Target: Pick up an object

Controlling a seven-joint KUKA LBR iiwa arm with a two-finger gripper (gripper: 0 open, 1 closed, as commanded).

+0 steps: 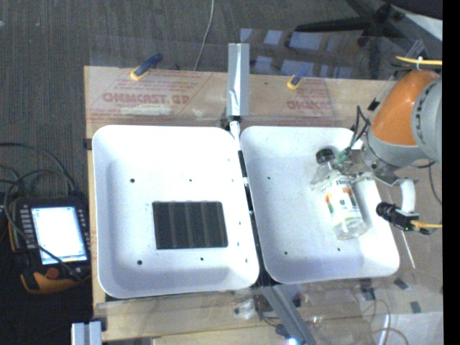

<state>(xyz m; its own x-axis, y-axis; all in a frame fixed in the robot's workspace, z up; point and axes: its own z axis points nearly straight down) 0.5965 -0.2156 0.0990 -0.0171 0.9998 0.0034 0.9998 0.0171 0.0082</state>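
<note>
Clear bottle (pixel 341 204) lies in the right bin (pixel 287 221), toward 3 o'clock, cap pointing to 11. Gripper (pixel 357 158) is at its cap end; its grip state, I cannot tell

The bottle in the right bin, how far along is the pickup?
Done: the arm has reached over the right bin. In hand: the gripper sits at the upper end of the clear bottle. Left: the bottle lies on its side on the bin floor, not lifted; a grasp isn't visible.
</note>
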